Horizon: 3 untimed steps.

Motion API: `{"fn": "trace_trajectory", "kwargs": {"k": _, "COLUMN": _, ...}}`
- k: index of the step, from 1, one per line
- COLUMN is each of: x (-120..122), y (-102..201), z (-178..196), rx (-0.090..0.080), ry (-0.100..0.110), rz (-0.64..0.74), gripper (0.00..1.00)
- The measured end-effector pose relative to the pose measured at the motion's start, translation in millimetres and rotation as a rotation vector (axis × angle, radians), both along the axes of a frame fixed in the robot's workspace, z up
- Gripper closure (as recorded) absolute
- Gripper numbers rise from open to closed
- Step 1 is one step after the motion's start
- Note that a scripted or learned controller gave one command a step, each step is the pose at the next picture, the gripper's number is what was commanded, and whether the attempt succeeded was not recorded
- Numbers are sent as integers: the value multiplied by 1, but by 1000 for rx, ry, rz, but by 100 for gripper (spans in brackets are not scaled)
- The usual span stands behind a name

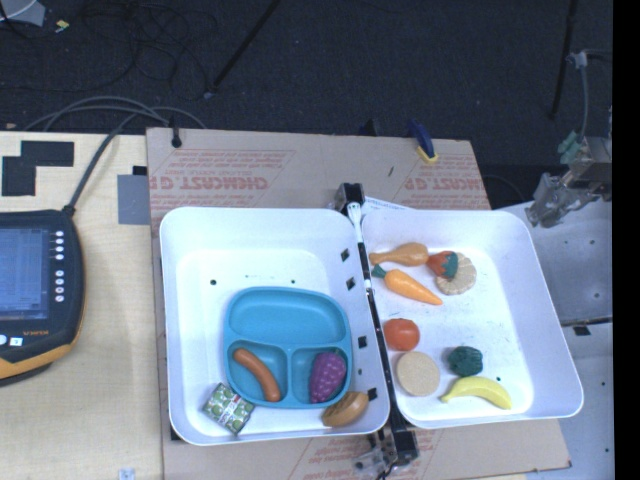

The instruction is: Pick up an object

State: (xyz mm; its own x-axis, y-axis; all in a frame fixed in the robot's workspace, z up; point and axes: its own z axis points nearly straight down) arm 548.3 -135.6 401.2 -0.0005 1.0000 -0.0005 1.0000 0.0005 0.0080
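Nearest the lens, along the front edge of the left bin [190, 268], lie a small green patterned packet [228, 408] and a brown pastry-like piece [346, 408], with the blue divided plate [285, 318] just behind them holding a sausage [256, 372] in one front compartment and a purple grape bunch [327, 375] in the other. Across the divider, the right bin [540, 308] carries the likeliest targets: a banana [478, 392] at the front, a dark green lump [464, 359] and a pale round cracker [418, 373] just behind it, a tomato [402, 333], then a carrot [411, 286], a drumstick [400, 256] and a biscuit topped with red and green [455, 271] further back.

Judging by this layout, the pick has not begun; nothing is lifted, and the next move calls for choosing one item and bringing the tool down over it, preferably a piece lying apart from its neighbours, such as the banana.

Farthest off, at the right edge beyond the bin's back corner, the gripper [556, 202] hangs well apart from every object; whether it is spread or closed I cannot tell
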Motion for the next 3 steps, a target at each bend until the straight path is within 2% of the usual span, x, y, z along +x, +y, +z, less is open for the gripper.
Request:
{"fn": "trace_trajectory", "kwargs": {"k": 1, "x": -3, "y": 62, "z": -80, "rx": 3, "ry": 17, "rz": 4, "gripper": 100}}
{"fn": "trace_trajectory", "kwargs": {"k": 2, "x": -42, "y": 93, "z": 1, "rx": 2, "ry": 4, "rz": 4, "gripper": 100}}
{"fn": "trace_trajectory", "kwargs": {"k": 3, "x": -67, "y": 154, "z": 2, "rx": 2, "ry": 11, "rz": 6, "gripper": 100}}
